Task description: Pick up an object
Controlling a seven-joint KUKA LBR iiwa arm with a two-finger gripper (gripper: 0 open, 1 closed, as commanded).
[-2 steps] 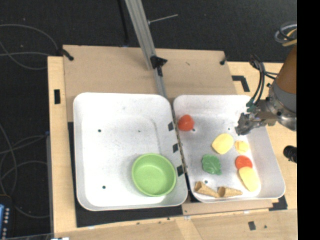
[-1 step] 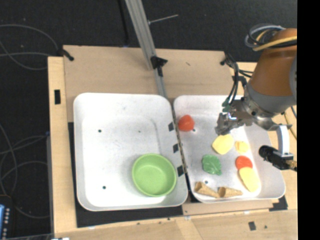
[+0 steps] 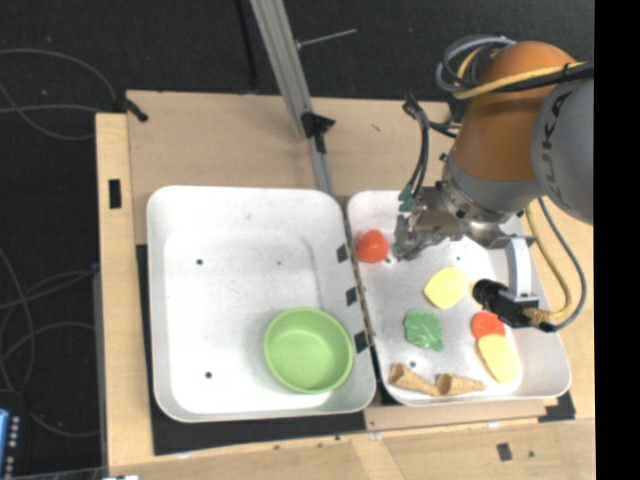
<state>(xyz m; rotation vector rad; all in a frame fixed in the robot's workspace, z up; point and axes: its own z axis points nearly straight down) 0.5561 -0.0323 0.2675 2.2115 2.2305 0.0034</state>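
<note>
Two-finger claw (image 3: 408,236) on the grey arm (image 3: 565,148) with the orange band, low over the far left part of the right-hand shallow white bin (image 3: 560,373); cannot tell whether spread or pressed together, its lower end dark and blurred against the white floor. Just left of the claw, small round orange-red ball (image 3: 372,246), down on the bin floor at the far end, close against the left wall; touching the claw or only beside it, impossible to say. Nearer and to the right of the ball, pale yellow rounded lump (image 3: 446,288), about mid-bin, well clear of the walls; just near-left of that, crinkled dark green leafy piece (image 3: 424,329), apart from it. Toward the right wall, small red rounded piece (image 3: 487,323) touching the far end of a yellow-orange oblong piece (image 3: 500,360); along the near wall, tan cone-shaped piece (image 3: 405,376) lying flat, with a second tan cone (image 3: 458,383) just right of it, a small gap between. Left-hand shallow white bin (image 3: 200,228) side by side with the right one, rims meeting; in its near right corner, light green round plastic bowl (image 3: 308,349), upright, mouth up. Under both bins, pale brown board bench (image 3: 200,138); slanted grey metal pole (image 3: 280,48) from the far side down to the far end of the seam between the bins; dark floor (image 3: 150,18) all around.
</note>
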